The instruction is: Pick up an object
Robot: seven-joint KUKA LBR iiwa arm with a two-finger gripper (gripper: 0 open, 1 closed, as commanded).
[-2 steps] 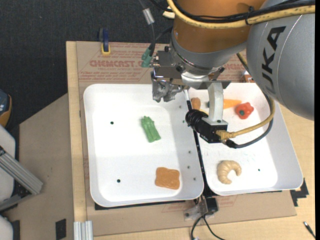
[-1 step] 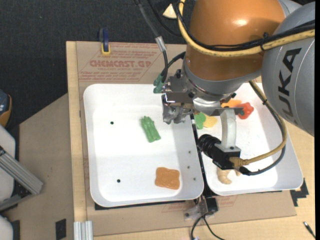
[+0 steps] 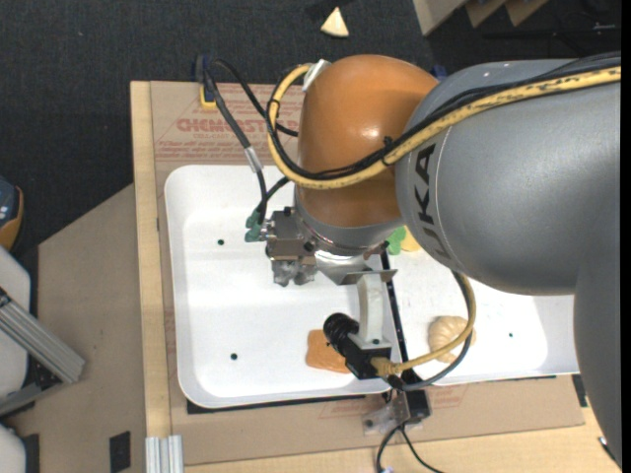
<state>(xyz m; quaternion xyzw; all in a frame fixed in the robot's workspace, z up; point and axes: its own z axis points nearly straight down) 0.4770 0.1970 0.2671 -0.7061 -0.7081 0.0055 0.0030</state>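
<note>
arm (image 3: 513,166) looms over our bin (image 3: 197,294); gripper (image 3: 291,259) sits low above bare white floor, and we cannot tell its state. we judge nothing lifted yet: orange piece (image 3: 317,351) and tan lump (image 3: 449,328) lie by the front rim.

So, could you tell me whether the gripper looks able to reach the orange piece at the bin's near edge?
Probably yes: the orange piece lies flat in the bin, close to the gripper, with bare white floor between them, though it sits near the rim.
</note>
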